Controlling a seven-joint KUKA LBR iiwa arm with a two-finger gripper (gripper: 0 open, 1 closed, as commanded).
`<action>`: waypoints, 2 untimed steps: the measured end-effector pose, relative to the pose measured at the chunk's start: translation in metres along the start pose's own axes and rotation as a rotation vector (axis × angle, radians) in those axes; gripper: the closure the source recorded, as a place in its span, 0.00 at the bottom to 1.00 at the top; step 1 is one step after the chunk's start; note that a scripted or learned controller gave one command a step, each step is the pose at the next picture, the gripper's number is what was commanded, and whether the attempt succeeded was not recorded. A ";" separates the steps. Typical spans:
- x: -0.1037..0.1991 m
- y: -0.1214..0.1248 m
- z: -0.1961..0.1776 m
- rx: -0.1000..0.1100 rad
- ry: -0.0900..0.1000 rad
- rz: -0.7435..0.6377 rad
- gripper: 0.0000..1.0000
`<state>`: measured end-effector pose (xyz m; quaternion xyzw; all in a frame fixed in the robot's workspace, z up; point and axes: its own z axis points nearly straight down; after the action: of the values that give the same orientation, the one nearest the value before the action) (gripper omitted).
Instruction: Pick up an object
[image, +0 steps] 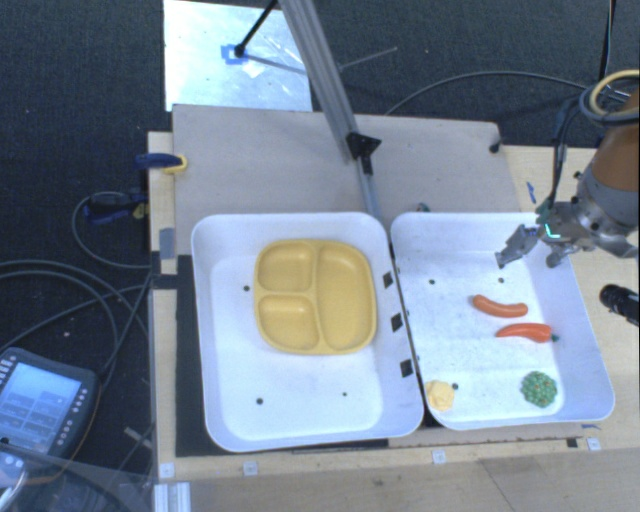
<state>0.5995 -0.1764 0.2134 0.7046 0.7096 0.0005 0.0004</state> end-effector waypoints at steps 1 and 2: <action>-0.004 -0.007 0.060 0.005 0.000 0.008 0.00; 0.001 0.002 0.110 0.004 0.001 0.002 0.00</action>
<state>0.6015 -0.1752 0.1032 0.7053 0.7089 -0.0008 -0.0013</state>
